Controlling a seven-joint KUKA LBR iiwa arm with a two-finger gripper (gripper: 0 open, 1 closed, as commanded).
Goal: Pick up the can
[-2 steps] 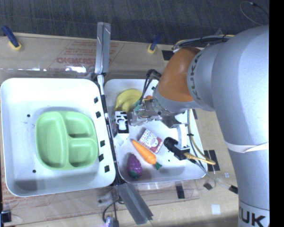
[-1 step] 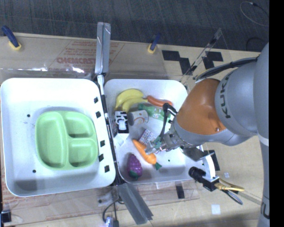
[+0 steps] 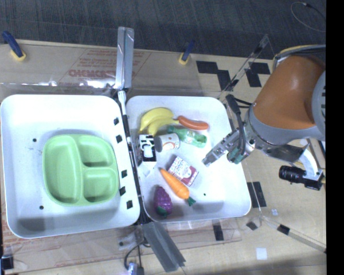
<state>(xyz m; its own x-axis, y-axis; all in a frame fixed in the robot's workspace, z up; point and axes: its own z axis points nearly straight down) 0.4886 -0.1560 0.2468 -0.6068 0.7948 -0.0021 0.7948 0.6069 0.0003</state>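
Gripper (image 3: 217,153) hovers over the right bin (image 3: 236,202), fingers slightly apart and holding nothing. Can (image 3: 167,143) lies on its side just below the banana (image 3: 155,120), apart from the gripper.

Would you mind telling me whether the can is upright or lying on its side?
On its side: the can lies lengthwise on the right bin's floor, below the bananas.

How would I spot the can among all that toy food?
Look in the right-hand white bin, near its left wall. Just below the yellow bananas lies the can, on its side. It is the only small white cylinder; its neighbours are brightly coloured.
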